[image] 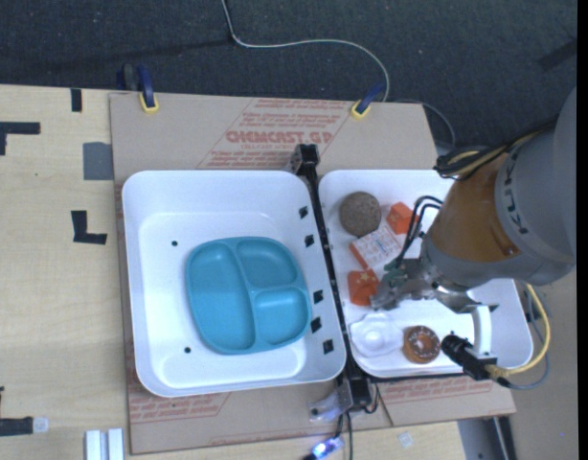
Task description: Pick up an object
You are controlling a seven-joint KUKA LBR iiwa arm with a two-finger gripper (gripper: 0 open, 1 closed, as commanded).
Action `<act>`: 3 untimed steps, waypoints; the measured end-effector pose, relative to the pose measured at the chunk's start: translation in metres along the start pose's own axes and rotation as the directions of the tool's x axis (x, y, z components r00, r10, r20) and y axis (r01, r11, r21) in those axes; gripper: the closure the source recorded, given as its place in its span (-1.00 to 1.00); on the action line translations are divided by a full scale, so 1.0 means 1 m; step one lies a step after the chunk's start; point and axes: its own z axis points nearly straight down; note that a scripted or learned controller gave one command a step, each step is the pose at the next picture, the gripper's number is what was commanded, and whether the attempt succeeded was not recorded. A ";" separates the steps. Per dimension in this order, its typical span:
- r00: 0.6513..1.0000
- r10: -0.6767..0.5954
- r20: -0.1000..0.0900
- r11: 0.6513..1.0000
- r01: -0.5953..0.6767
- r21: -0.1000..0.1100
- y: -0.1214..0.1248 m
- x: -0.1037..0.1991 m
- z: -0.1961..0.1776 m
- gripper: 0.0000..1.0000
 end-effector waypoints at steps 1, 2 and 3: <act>1.000 0.000 -0.001 1.000 0.000 -0.002 -0.005 0.004 -0.044 1.00; 1.000 0.000 0.000 1.000 0.000 -0.004 -0.009 0.006 -0.105 1.00; 1.000 0.000 0.001 1.000 0.000 -0.005 -0.017 0.001 -0.161 1.00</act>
